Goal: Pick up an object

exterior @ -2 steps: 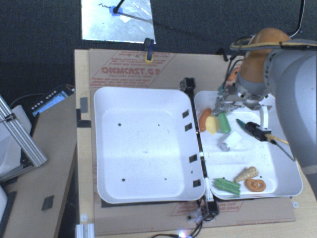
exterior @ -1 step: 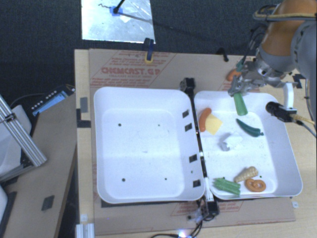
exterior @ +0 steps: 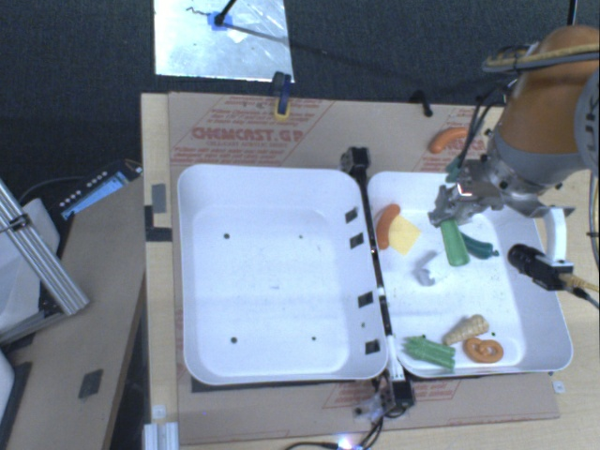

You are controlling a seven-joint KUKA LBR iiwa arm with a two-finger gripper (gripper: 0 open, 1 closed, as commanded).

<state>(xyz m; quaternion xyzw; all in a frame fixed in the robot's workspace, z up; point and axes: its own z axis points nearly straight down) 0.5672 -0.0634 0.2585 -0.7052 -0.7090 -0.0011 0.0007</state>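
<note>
My gripper [exterior: 452,210] hangs over the upper middle of the right bin [exterior: 553,340]. A light green cucumber-like piece [exterior: 455,244] lies directly under it, its upper end meeting the gripper's tip; whether it is gripped is not visible. A dark green pepper-like piece [exterior: 480,247] lies just right of it. To the left are an orange sausage shape [exterior: 385,225] and a yellow wedge [exterior: 406,235]. A small grey piece [exterior: 425,276] sits mid-bin.
Near the right bin's front lie a tan cone [exterior: 466,328], a brown pretzel [exterior: 484,350] and a green bundle [exterior: 428,352]. An orange piece [exterior: 447,141] rests on the bench behind the bin. The left bin [exterior: 202,251] adjoins across a black divider [exterior: 370,251].
</note>
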